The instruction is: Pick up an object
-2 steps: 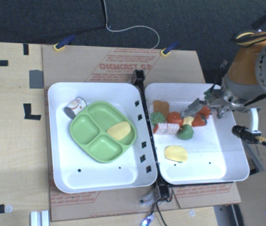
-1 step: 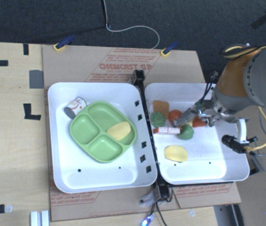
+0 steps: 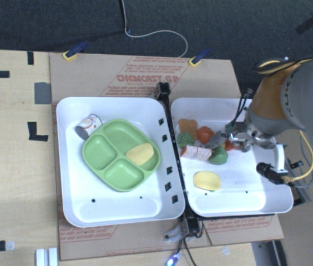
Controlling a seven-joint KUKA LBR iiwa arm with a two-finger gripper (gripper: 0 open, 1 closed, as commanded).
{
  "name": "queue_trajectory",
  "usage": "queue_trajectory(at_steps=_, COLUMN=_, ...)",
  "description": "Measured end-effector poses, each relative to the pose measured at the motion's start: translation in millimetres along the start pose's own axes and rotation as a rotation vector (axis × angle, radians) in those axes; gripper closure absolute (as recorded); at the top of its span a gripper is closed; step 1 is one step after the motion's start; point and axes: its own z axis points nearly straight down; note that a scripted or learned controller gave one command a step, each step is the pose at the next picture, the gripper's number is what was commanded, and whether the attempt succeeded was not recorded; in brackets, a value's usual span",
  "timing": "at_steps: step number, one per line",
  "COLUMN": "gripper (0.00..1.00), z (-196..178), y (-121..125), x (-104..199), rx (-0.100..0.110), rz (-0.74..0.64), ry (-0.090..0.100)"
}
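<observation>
The right bin (image 3: 256, 201) holds a cluster of small items: an orange piece (image 3: 187, 126), a red tomato-like ball (image 3: 205, 133), a green piece (image 3: 185, 139), a white and red packet (image 3: 196, 153), a round green object (image 3: 219, 158) and a yellow lemon-like lump (image 3: 206, 180). My gripper (image 3: 230, 139) reaches in from the right and hangs low over the bin's middle. It sits just right of the red ball and above the round green object. A small red bit (image 3: 230, 146) shows right under it.
In the left bin (image 3: 112, 209) lies a green divided plate (image 3: 112, 154) with a yellow item (image 3: 141, 153) in its right compartment. A small tipped-over can (image 3: 88, 125) lies beside it. The arm's grey body and cables (image 3: 289, 165) cover the right bin's right side.
</observation>
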Motion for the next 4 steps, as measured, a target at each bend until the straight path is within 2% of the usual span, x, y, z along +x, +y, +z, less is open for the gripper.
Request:
queue_trajectory(at_steps=1, gripper=1.00, z=-9, y=0, x=-1, rx=0.000, rz=0.000, ry=-0.001)
queue_trajectory(at_steps=4, gripper=1.00, z=-136, y=2, x=4, rx=-0.006, rz=0.001, ry=0.000)
